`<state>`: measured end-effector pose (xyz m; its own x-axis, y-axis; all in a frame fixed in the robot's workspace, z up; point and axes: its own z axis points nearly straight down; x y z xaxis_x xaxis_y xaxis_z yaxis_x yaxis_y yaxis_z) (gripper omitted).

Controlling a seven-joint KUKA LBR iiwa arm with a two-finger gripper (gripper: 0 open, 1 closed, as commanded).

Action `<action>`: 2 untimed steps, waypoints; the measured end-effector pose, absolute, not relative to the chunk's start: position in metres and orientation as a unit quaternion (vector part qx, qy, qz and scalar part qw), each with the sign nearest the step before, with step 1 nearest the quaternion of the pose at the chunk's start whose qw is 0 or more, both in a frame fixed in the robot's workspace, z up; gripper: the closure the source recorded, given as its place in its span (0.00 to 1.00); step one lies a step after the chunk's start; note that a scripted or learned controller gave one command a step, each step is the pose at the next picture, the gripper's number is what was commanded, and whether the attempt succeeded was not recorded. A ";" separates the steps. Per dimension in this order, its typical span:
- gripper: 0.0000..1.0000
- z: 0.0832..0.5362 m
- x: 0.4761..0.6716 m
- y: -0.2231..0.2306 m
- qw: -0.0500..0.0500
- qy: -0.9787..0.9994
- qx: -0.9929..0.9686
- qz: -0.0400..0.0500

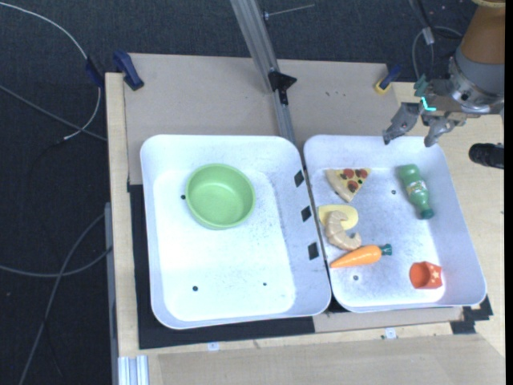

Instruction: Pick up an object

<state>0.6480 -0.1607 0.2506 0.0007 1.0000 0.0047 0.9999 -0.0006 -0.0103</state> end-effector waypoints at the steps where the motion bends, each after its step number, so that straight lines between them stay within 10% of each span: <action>1: 0.00 0.253 0.649 -0.161 0.003 -0.707 -0.707 0.000; 2: 0.00 0.198 0.639 -0.155 0.006 -0.707 -0.707 0.003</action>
<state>0.6392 -0.1547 0.1980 0.0004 1.0000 0.0043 0.9999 -0.0004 -0.0130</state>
